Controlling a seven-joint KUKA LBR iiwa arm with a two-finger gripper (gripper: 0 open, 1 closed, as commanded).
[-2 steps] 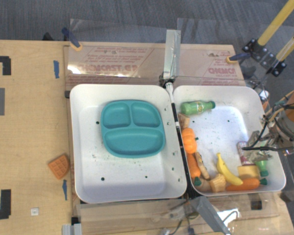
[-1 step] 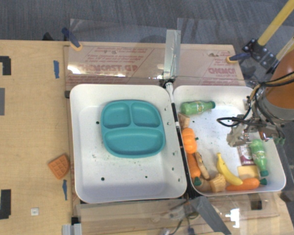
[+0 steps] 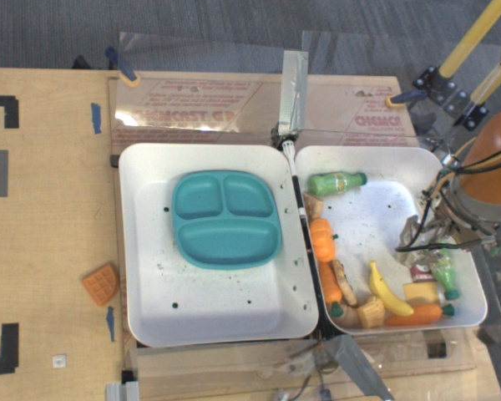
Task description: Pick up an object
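Two white bins are sitting side by side on the bench; the left bin is holding one teal plate; the right bin is holding one green bottle, one banana and two carrots; the end effector is hanging over its right side, grip impossible to tell.

Two glossy white plastic bins sit on a matt wooden bench; the teal plate looks smooth plastic.

Red print on the clear panels is mirrored, unreadable
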